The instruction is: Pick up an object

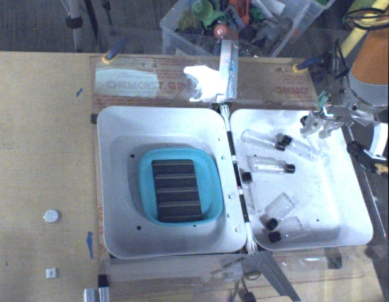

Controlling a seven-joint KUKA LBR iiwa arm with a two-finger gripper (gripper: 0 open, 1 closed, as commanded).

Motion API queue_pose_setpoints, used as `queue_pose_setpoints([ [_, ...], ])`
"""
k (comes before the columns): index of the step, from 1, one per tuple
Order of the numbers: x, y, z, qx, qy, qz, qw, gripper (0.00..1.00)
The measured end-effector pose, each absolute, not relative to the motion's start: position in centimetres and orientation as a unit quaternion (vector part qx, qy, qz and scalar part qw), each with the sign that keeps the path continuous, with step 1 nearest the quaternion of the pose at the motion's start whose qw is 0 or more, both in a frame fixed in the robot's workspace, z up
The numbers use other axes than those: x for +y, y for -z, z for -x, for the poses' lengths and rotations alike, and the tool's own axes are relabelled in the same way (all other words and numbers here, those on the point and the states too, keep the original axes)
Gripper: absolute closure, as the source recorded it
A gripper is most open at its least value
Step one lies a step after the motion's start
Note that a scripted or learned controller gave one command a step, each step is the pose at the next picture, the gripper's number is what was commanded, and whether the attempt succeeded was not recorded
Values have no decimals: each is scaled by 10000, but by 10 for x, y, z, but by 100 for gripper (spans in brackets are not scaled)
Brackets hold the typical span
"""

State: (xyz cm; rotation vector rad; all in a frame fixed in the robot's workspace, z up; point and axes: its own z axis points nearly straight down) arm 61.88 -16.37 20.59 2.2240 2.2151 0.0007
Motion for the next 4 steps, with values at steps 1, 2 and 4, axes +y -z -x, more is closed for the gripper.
queue_pose_setpoints([
  [1, -126, -199, -619, 6696, 11, -7428, -13, 100],
  [2, -125, -209, -620, 6705, 10, -7420, 4, 100],
  [4, -125, -229, -622, 6716, 5, -7409, 40, 100],
])
